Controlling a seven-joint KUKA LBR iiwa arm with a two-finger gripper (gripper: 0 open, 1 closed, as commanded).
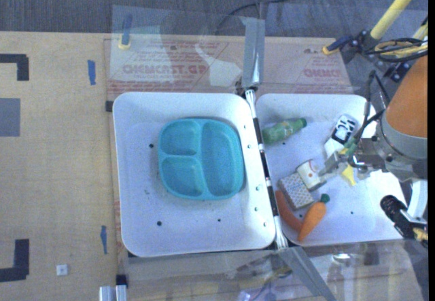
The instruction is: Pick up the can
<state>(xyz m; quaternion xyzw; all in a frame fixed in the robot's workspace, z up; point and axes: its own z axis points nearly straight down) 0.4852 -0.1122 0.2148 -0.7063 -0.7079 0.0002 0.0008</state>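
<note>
Looming nearest the lens, the arm is reaching into the right bin. Its pincer is hanging low just beside the can; whether it is open or closed I cannot tell. The can is lying tilted near the bin's middle, touching a speckled block. A clean grasp, I am judging, is calling for straddling the can alone, clear of that block. Lying around are one yellow scrap, one black-and-white item, one green bottle, one carrot and one red sausage. One blue plate is sitting in the left bin.
</note>
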